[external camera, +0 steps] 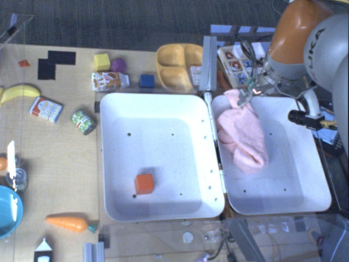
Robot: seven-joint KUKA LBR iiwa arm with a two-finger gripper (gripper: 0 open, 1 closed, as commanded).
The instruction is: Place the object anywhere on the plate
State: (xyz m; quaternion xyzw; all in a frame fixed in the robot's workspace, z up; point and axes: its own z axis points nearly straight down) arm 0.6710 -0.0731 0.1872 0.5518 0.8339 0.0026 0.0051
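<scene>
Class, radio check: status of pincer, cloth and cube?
Pincer at pink cloth's top edge, right bin. Grip unclear. Orange cube alone in left bin.

Gripper [250, 91] fingertips sit right at the top corner of the pink cloth [242, 137], too small and cluttered to tell their spacing or whether cloth is pinched. Arm [305, 31] cut off by the right and top edges. Blue plate [10, 212] clipped by the left edge, roughly half visible. Banana [19, 93] also clipped at left. Print on the small cartons [46, 109] is unreadable. Items along the bottom edge [43, 250] are cut off, can't identify. Cloth hides part of the right bin [294, 162] floor.
</scene>
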